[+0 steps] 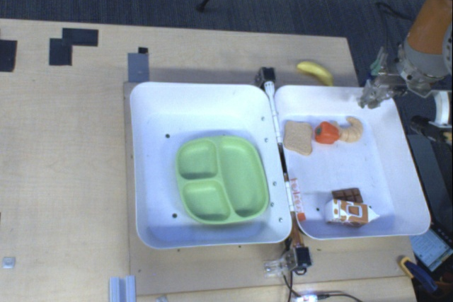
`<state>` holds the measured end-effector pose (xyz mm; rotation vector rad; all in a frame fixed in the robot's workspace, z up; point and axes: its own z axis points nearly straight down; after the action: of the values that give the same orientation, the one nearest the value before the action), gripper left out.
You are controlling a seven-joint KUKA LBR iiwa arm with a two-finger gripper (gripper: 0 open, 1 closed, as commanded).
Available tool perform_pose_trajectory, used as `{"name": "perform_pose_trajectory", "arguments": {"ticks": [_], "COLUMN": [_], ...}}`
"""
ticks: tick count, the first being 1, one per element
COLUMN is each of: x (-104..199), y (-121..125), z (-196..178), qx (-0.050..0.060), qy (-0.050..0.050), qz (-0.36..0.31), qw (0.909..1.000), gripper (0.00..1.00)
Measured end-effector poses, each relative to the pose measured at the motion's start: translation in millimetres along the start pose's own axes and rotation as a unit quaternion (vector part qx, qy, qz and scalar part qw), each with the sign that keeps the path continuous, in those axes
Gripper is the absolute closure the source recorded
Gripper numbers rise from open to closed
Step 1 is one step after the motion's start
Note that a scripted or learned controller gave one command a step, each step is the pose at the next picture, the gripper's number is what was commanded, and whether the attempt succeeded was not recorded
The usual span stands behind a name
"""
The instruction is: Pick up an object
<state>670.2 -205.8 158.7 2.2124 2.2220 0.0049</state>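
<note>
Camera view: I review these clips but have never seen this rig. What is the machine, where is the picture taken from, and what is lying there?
One fixed camera looks down at a slant on a wooden bench. The grey and orange shape at the right is a robot arm; its gripper hangs over the far corner of the right bin, with nothing visibly in it. The left bin holds a green divided tray. The right bin holds toy food: a bread slice, a tomato, a croissant, chocolate and a small carton. A banana lies on the bench behind.
</note>
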Motion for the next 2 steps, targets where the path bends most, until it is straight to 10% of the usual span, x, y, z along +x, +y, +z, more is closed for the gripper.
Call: {"name": "perform_pose_trajectory", "arguments": {"ticks": [1,2], "x": [1,2], "y": [0,-108], "z": [1,68], "qx": [0.001,0.004], "qy": [0.000,0.002], "qz": [0.000,0.000], "qw": [1.0000,1.0000], "gripper": [0.00,0.00]}}
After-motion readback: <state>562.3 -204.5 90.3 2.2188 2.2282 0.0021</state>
